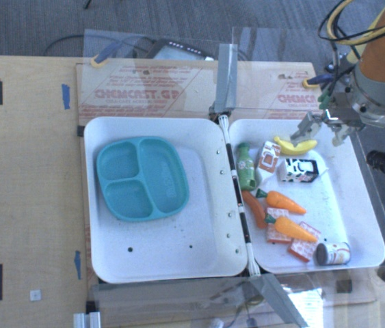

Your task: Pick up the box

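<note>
Several boxes lie in the right bin (366,203). A black-and-white box (300,170) lies near the bin's middle, and a small white and orange carton (269,158) lies to its left. Two flat red boxes (278,235) (301,250) lie toward the front, partly under a carrot. My gripper (325,130) hovers over the bin's far right part, above and just right of a yellow banana (296,144). Its fingers (310,124) are spread open with nothing between them.
The right bin also holds a green bottle (246,166), two carrots (286,201) (293,229) and a can (334,253) at the front right. A teal divided plate (142,178) sits in the left bin (199,251). A raised divider (235,183) separates the bins.
</note>
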`<act>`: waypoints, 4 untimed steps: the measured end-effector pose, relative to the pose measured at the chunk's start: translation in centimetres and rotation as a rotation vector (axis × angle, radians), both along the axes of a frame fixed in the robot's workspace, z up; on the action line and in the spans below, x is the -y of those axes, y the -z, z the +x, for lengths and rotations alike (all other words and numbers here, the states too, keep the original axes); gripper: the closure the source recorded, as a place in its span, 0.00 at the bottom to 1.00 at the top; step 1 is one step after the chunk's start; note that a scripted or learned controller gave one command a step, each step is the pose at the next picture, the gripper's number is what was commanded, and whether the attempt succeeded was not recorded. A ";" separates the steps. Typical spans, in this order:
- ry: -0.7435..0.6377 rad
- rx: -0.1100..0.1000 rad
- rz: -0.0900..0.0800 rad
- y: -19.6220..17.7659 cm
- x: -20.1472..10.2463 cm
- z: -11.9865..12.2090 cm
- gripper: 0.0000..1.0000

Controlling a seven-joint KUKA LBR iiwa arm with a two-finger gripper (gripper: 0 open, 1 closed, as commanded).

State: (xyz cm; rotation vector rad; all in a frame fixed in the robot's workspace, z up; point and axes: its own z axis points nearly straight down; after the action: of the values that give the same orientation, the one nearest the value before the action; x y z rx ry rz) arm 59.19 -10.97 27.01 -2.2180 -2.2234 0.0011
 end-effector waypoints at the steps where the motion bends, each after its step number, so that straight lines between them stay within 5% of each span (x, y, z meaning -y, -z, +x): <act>1: 0.127 0.001 0.000 10.4 -0.1 0.5 0.00; 2: 0.299 0.024 0.003 15.5 -0.3 -0.7 0.00; 3: 0.516 -0.020 0.008 16.4 1.2 6.7 0.00; 4: 0.499 0.039 0.006 16.3 6.3 4.1 0.00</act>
State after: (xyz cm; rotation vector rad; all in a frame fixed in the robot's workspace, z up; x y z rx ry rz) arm 63.33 -17.32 10.75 -2.7170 -1.6186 -0.0491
